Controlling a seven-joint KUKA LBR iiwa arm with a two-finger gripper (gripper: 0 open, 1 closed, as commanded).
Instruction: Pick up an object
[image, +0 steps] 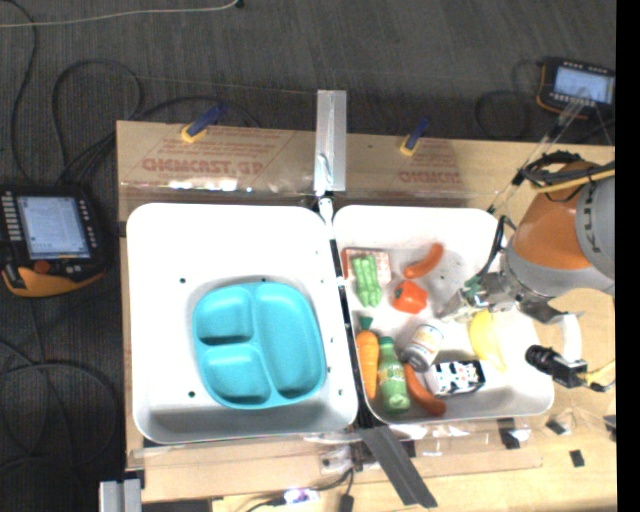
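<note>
Yellow banana (486, 338) lies lengthwise toward the bench's front; jaws' opening cannot be told.

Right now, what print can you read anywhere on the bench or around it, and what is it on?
Red lettering on the cardboard sheet behind the bins: mirrored and glared, unreadable.
Black-and-white carton in the right bin: print too small.
Can label: blurred.
Pendant screen at left: too small.
Second screen at top right: too small.

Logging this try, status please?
Gripper low in right bin, beside banana; grip unclear. Nothing seen held. Can, carrot crowd nearby.
</note>
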